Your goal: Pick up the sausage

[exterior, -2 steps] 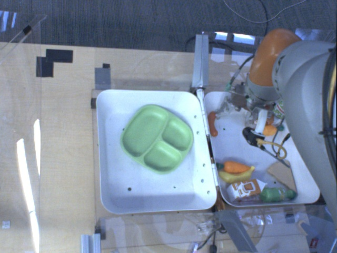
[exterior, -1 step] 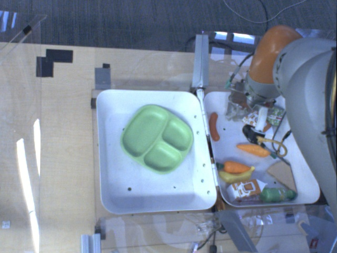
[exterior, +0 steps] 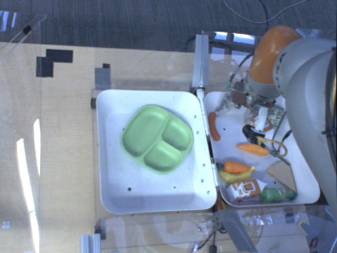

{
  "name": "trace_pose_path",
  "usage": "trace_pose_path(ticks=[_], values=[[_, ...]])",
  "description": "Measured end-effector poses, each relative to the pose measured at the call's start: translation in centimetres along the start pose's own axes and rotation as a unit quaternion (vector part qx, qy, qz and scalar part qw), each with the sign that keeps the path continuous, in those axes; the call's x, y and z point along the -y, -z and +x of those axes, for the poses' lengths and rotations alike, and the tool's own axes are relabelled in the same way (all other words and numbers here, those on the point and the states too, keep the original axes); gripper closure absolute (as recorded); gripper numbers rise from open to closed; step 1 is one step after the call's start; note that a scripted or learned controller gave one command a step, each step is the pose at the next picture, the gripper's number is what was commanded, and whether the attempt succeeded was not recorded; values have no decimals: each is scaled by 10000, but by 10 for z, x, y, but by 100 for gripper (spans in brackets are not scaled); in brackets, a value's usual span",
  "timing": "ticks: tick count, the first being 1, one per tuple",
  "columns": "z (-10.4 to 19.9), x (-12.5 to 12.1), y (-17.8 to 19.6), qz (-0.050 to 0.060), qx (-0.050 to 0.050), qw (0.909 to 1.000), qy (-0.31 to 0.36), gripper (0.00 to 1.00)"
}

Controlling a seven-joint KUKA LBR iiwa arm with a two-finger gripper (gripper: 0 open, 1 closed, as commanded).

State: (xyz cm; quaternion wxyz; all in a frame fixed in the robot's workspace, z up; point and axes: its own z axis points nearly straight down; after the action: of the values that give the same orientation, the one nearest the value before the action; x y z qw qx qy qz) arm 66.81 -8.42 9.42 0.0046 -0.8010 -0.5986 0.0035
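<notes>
sausage (exterior: pixel 214 126), reddish and slim, lay lengthwise along the left wall of the right bin (exterior: pixel 230 139), in the far half of that bin, touching the wall or just beside it. nothing else touched it, and bare white floor surrounded its other side.

the gripper (exterior: pixel 247 107) hung over the far part of the same bin, to the right of the sausage and a little farther back, with a clear gap between them. the sausage was not in its grasp. whether the gripper was spread or closed up could not be told from this slant, since the wrist hid its tips. above it rose the orange band (exterior: pixel 271 46) and the grey arm (exterior: pixel 310 88), which covered the bin's right edge.

nearer the middle of the bin, a small carrot (exterior: pixel 253 149) lay crosswise. toward the near edge sat a second carrot (exterior: pixel 235 167) touching a yellow piece (exterior: pixel 231 176), then a printed carton (exterior: pixel 246 190) and a green bottle (exterior: pixel 276 195) lying flat along the near wall. a tan wedge (exterior: pixel 281 174) rested by the near right corner.

the left bin (exterior: pixel 113 186) held a green divided plate (exterior: pixel 158 137) at about its centre, well apart from the sausage.
</notes>
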Motion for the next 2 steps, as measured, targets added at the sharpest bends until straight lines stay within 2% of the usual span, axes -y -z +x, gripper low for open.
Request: trace_pose_path(ticks=[1,2], values=[[-1,-3,-8,-85,3,9990,442,0],[2,-4,1,-90,-16,9989,459,100]])
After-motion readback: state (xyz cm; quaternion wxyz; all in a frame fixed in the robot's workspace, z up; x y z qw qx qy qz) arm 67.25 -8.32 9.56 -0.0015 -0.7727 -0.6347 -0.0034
